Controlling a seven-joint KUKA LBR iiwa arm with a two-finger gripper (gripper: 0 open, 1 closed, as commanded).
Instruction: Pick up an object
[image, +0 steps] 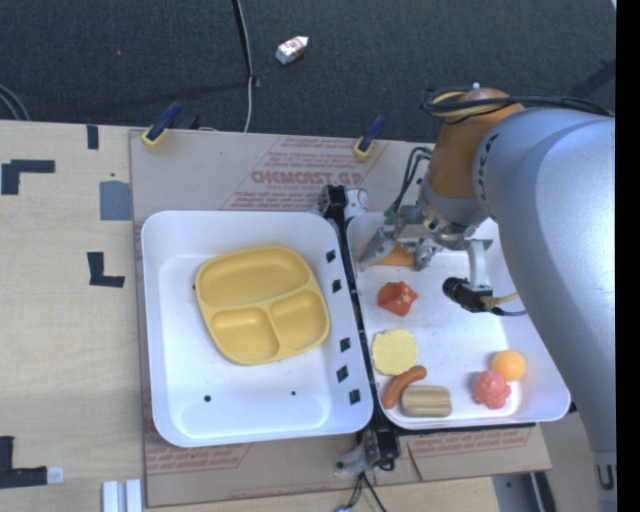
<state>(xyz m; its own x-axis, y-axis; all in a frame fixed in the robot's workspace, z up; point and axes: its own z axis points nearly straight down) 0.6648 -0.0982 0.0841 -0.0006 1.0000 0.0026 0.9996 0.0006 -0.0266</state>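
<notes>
Your tool (398, 245) hangs low over the far end of the right bin (545, 385), and you cannot tell its state from here. An orange piece (397, 257) lies right under it, touching or nearly so. The red block (397, 297) sits just nearer the camera, so your drop is nearly straight down.

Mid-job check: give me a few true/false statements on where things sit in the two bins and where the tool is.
1. The yellow divided tray lies in the left bin. True.
2. The red item sits inside the tray. False: it lies in the right bin.
3. The tool is over the right bin's far end. True.
4. The sausage is beside the bun. True.
5. The orange ball is in the left bin. False: it sits in the right bin, near the pink item.
</notes>
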